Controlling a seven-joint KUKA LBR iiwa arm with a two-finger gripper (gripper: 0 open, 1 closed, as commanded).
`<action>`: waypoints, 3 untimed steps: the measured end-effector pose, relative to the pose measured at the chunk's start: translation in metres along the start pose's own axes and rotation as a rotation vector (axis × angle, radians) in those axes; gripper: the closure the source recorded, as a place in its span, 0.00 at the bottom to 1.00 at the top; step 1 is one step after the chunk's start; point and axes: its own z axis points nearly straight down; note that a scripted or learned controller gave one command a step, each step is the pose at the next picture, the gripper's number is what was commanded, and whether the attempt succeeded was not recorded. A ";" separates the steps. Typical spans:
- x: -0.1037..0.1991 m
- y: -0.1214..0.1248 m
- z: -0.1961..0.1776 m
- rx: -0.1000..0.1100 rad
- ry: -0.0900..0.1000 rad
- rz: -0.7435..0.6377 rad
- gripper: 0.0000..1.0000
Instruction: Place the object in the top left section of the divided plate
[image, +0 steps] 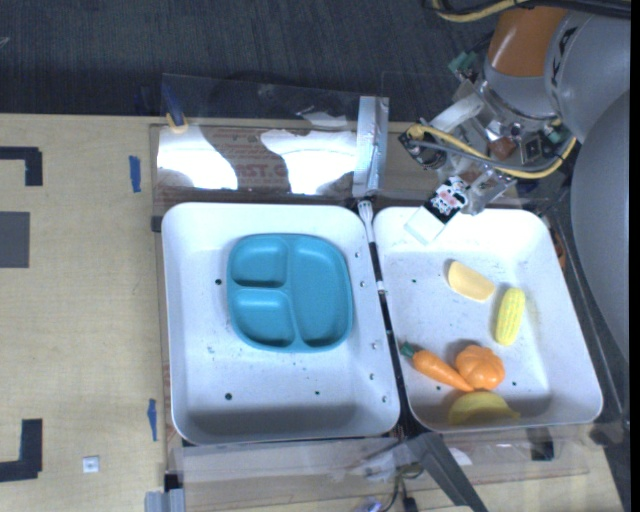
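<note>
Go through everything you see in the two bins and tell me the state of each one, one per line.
Divided plate: flat in the left bin, nothing in its sections.
Pale yellow piece: loose in the right bin.
Corn: lying loose, beside the pale piece.
Carrot: lying on its side, touching the orange piece.
Orange piece: loose, against the carrot.
Yellow-green piece: at the bin's near wall.
Gripper: above the right bin's far edge, holding nothing visible.

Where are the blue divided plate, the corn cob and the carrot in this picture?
blue divided plate (322, 290): camera view, left bin, on the floor of its large right section.
corn cob (510, 314): camera view, right bin, middle of the cob.
carrot (438, 369): camera view, right bin, middle of its orange body.
</note>
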 end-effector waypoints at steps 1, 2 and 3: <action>-0.063 -0.048 0.108 0.005 -0.007 -0.134 1.00; 0.005 -0.053 0.004 0.000 0.005 -0.019 1.00; -0.008 0.020 -0.021 0.000 0.002 0.224 1.00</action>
